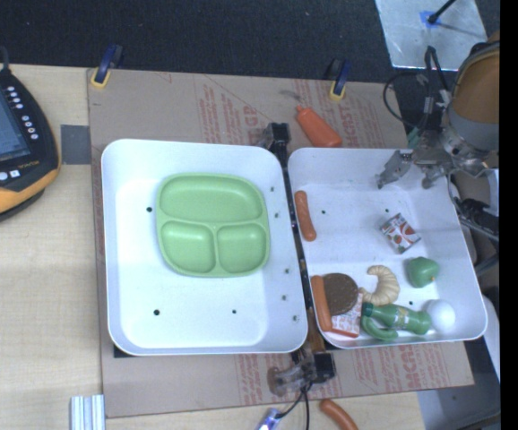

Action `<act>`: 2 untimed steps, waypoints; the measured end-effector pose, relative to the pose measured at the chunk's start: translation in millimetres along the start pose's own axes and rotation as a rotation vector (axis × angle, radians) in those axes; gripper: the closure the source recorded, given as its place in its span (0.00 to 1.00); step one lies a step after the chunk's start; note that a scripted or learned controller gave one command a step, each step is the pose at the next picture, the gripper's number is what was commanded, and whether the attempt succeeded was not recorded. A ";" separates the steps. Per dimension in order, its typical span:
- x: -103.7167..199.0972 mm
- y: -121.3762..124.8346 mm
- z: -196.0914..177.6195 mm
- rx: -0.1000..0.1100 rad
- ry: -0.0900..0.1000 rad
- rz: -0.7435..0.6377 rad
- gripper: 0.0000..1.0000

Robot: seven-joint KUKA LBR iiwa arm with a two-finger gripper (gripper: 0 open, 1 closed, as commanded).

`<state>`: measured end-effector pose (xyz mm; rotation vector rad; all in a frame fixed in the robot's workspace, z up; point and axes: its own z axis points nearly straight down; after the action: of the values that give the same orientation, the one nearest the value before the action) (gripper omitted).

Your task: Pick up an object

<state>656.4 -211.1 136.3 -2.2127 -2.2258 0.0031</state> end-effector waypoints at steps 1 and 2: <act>-0.3 -47.4 -51.0 -0.001 0.000 0.003 0.00; 0.0 -68.0 41.4 0.001 -0.001 0.001 0.00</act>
<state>588.2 -211.5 95.1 -2.2137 -2.2250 0.0060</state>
